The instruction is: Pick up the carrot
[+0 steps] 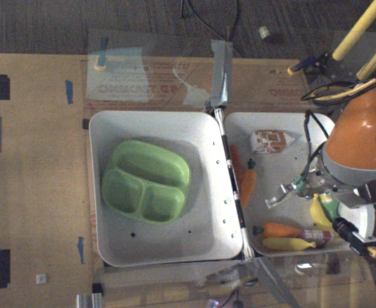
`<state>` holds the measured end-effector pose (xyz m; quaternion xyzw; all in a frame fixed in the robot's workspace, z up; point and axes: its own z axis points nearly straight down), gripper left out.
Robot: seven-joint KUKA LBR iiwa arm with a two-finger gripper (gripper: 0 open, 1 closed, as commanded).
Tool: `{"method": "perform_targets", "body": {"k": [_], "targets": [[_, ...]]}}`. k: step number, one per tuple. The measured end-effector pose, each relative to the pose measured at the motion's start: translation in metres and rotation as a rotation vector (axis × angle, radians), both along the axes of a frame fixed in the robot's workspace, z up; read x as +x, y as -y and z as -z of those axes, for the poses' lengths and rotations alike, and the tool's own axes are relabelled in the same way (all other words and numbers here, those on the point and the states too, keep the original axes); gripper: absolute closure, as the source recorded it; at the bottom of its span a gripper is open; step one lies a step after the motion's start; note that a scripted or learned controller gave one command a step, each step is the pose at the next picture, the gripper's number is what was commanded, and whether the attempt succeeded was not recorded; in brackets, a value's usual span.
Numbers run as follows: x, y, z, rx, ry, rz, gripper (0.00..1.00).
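Now my claw (289,191) hangs low over the right bin (284,122), with the arm (358,136) coming in from the right side. Its two thin fingers (274,201) point to the left and stand a little apart, and I see nothing between them, so I hold nothing.

Nearest to the camera, along the near wall of this bin, lie a yellow banana toy (287,243) and just behind it a short orange carrot (279,229). I think they rest there because the wall stops loose things. This carrot is near my claw, a little toward the near side and left of the fingertips, not touching them.

A second carrot (247,183), longer and with a green top, lies along the left wall of the bin, left of my claw and apart from it. A small carton (269,141) sits farther, close to the far wall.

The left bin (111,127) carries a green divided plate (148,181). Both bins stand on the surface (34,172).
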<state>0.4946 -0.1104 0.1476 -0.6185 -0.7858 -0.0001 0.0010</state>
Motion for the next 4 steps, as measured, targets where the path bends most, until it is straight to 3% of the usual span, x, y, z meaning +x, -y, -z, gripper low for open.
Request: {"method": "perform_targets", "body": {"k": [1,2,3,4], "targets": [[-0.013,-0.007,0.059,-0.002,0.009,-0.293,0.0],[0.07,0.005,0.059,-0.005,0.013,-0.416,0.0],[0.072,0.007,0.047,-0.01,0.023,-0.412,1.0],[0.064,0.013,0.058,-0.001,0.013,-0.295,1.0]]}}
